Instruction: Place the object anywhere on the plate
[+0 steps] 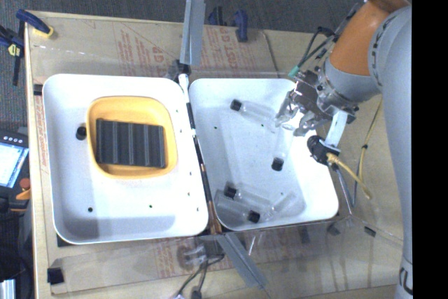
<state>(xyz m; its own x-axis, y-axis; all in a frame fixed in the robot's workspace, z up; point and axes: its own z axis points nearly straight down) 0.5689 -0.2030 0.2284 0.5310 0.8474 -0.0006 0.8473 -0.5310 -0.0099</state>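
1. the gripper [292,115] hangs over the upper right part of the right bin [210,150], at the end of the grey arm [364,45] with its orange band.
2. the fingers appear slightly parted; whether anything sits between them cannot be told, because the clear plastic and metal parts blur together there.
3. a clear tube with a black cap [252,110] lies on the bin floor just left of the fingers, with its cap pointing away from them to the upper left.
4. a second clear tube [279,153] lies just below the fingers, with its black cap at the end far from them.
5. three more clear tubes [255,206] lie in a cluster well below the fingers, against the bin's near wall; two black caps show among them.
6. the plate [131,134], yellow with a dark ribbed insert, rests in the left bin [70,206], well to the left of the fingers and beyond the divide between the two bins.
7. a small black knob [81,131] sits just off the plate's left rim, on the side away from the fingers.
8. no tube touches the plate.
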